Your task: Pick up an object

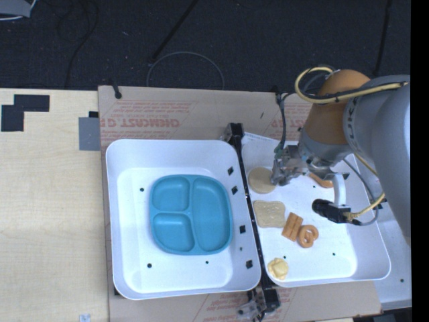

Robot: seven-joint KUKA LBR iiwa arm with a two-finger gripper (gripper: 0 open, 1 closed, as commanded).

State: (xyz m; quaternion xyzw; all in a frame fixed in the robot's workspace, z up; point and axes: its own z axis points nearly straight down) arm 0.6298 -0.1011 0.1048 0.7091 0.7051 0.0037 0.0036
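Pale tabletop carries two white bins, and low in the right bin (375, 267) the gripper (283, 173) hangs, its grip state impossible to tell, with the round tan disc (259, 180) just beside it at nine o'clock.

Grey arm (382, 119), orange wrist band, yellow cable, dark metal tool (285, 170)

Blue plate (190, 214), left bin (127, 159)

The arm (375, 123) hides part of the right bin (335, 263).
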